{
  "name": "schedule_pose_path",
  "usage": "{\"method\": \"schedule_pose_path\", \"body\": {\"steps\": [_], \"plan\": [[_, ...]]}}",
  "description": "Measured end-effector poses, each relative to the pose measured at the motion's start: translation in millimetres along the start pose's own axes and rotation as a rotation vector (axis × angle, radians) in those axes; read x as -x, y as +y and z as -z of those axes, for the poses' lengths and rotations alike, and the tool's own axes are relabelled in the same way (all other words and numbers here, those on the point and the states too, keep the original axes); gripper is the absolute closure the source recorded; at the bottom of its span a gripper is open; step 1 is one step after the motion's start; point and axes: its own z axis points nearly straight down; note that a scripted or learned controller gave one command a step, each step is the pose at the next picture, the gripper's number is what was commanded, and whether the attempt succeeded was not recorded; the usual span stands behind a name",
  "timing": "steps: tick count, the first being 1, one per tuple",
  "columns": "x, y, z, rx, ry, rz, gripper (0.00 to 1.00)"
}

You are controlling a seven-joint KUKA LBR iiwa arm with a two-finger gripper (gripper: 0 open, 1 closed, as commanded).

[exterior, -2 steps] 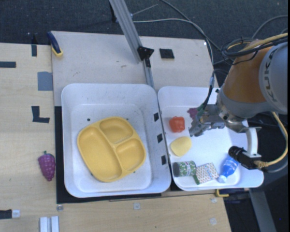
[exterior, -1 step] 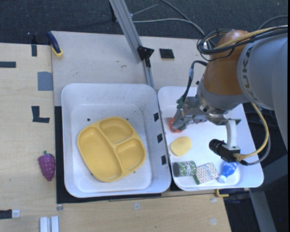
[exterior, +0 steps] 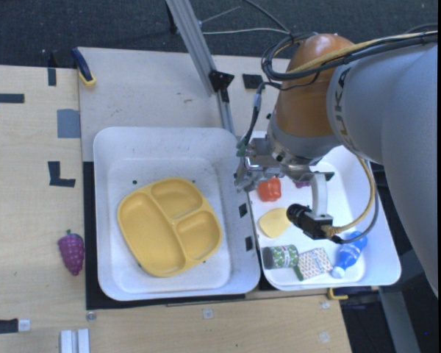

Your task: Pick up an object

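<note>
Arm: grey, reaches in from the right and bends down over the far part of the right bin; it covers much of that bin's far right side.
Orange band: sits above the wrist, at the far side of the right bin.
Gripper: points down over the far left corner of the right bin, close to the wall shared with the left bin. Whether the claw is apart or together cannot be told from this angle.
Red object: small and rounded, in the right bin, just on the near side of the gripper. Whether the gripper touches it cannot be told.
Right bin: white and shallow, and holds several small things along its left and near sides.
Yellow object: pale and rounded, near the red object on its near side, by the bin's left wall.
Green can: lies on its side in the near left corner of the right bin.
Patterned packet: lies just to the right of the green can, along the near wall.
Blue bottle: lies tilted to the right of the patterned packet.
Left bin: white and shallow, just beside the right bin.
Yellow plate: has three compartments and lies flat in the near middle of the left bin.
Purple grapes: a small bunch on the bench, outside the left bin, to its left.
Clamp: blue and yellow, at the far left corner of the bench.
</note>
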Motion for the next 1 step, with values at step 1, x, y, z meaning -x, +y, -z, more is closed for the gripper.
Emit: {"method": "schedule_pose_path", "body": {"steps": [1], "plan": [[-52.1, -3.1, -8.7, -0.002, -0.002, -0.002, 1.00]]}}
